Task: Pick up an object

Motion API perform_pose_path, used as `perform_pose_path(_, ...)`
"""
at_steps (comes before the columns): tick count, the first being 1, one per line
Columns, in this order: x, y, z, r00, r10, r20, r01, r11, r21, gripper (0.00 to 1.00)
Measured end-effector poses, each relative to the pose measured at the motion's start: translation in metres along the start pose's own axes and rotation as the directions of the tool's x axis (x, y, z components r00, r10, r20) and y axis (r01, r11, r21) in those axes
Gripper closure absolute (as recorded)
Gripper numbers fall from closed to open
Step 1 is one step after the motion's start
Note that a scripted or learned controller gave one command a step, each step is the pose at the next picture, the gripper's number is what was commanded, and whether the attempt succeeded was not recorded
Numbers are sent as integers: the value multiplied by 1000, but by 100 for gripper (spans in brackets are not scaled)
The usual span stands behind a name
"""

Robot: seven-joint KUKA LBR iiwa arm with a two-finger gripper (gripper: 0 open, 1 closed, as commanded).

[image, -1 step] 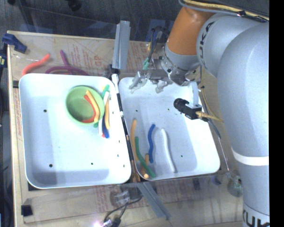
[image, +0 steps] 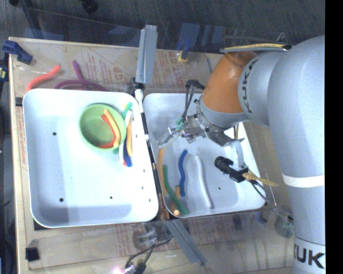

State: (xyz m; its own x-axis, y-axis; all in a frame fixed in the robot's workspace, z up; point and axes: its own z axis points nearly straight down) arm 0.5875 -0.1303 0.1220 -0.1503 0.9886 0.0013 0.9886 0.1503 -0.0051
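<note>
hung over the right bin (image: 248, 201) on the gripper (image: 183, 131), finger state unclear, with the blue strip (image: 183, 173) just below it, long axis running toward the bin's near wall.

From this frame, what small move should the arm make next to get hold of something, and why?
Probably a short descent toward the blue strip. The gripper sits in the upper part of the right bin, with nothing visibly between its fingers, and the blue strip lies just below it in the picture, with clear floor around most of it, unlike the green strip and orange strip crowded along the bin's left wall.
</note>
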Motion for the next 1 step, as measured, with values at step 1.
perform_pose_path(1,-6,-47,28,999,32,2,-32,999,-7,0)
